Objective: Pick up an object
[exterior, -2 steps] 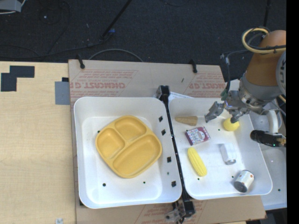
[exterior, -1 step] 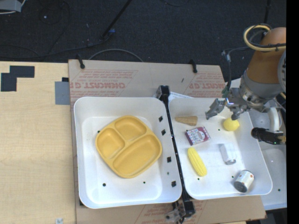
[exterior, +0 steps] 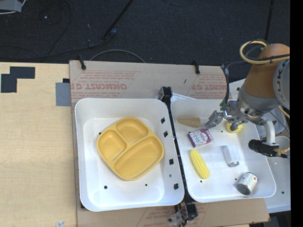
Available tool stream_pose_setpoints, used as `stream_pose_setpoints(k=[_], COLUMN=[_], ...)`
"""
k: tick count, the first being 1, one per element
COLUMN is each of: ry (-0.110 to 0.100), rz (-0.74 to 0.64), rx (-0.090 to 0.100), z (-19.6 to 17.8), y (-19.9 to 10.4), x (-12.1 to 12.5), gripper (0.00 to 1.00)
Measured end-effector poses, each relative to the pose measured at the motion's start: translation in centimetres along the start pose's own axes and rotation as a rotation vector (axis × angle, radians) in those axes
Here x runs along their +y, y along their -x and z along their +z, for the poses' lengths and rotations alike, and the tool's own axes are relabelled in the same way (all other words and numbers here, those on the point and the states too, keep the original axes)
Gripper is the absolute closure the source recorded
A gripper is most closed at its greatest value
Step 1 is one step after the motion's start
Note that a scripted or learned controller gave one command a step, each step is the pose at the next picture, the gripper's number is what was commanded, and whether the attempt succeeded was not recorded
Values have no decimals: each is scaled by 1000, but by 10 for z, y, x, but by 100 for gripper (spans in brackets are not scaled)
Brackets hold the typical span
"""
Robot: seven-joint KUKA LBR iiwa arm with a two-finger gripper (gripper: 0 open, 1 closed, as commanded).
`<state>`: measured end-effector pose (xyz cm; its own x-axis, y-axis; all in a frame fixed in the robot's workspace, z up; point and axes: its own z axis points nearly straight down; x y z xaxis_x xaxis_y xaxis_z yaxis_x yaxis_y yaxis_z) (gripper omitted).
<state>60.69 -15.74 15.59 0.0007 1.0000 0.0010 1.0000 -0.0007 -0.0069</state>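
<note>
- White plastic, 2 shallow bins side by side on the worktop: left bin carrying a yellow divided plate, right bin carrying the loose items.
- Grey arm with orange band reaching in from the right, gripper low over the upper part of the right bin.
- Gripper jaws too small and shadowed to read as wide or narrow; cannot tell, and nothing seen clamped between them.
- Candidate objects, all resting on the right bin's floor: tan wedge-like piece just left of the gripper; small pink-and-white packet just below it; yellow corn cob nearer the middle; grey cylinder to the right of the corn; silver can lying on its side in the near right corner; small yellow ring-like item close under the wrist.
- Step in hand, judged from the pose: approach and descent toward a target, not yet a grasp, not yet a lift.
- Likely targets by closeness: tan piece or packet, both near the gripper yet apart from it.
- Next move calls for: centring over 1 item, lowering until the jaws straddle it, closing, then rising straight up.
- Care needed with the bin's divider wall and the neighbouring yellow item, both close enough to be knocked.
</note>
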Motion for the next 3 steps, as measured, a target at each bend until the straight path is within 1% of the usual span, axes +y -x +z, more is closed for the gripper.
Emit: stream_pose_setpoints(k=[1,2,3], ry=[1,8,16], rz=[0,-1,-1], rx=[0,2,2], z=[53,63,50], y=[9,8,8], x=[-5,-3,0], gripper=[0,0,100])
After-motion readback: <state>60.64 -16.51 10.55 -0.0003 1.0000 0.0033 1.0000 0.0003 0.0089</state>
